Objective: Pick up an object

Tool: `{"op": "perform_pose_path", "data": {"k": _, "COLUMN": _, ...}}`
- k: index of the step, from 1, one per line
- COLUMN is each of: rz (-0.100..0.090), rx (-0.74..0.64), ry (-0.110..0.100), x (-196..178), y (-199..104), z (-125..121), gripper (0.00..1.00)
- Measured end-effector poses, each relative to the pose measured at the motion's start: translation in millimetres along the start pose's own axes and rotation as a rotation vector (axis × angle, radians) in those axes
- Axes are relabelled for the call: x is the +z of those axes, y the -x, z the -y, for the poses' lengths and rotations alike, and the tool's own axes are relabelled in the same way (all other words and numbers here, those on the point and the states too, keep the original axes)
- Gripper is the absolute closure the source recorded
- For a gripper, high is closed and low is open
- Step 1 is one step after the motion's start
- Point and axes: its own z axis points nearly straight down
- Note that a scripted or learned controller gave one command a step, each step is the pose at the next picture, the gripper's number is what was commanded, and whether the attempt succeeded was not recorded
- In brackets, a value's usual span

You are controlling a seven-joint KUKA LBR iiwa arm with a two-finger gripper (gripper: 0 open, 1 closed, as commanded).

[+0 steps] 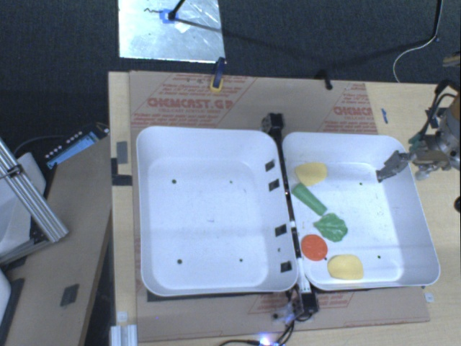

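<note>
Jaws (392, 166), aperture indiscernible, are hanging over the right bin (421, 222) rim, well apart from the green leaf toy (331, 226), for approach.

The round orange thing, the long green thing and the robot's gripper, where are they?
Round orange disc (314, 247): camera view, centre of its top face.
Long green piece (308, 198): camera view, middle of its length.
Gripper (391, 166): camera view, at its dark fingertips.
</note>
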Motion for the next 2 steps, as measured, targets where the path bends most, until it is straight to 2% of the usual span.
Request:
{"op": "perform_pose_path", "data": {"k": 1, "rz": -0.006, "rx": -0.006, "ry": -0.009, "x": 69.9, "y": -81.7, "z": 44.8, "gripper": 0.0}}
{"op": "perform_pose_path", "data": {"k": 2, "rz": -0.002, "rx": -0.003, "ry": -0.003, "x": 150.8, "y": -89.6, "z": 10.3, "gripper": 0.0}}
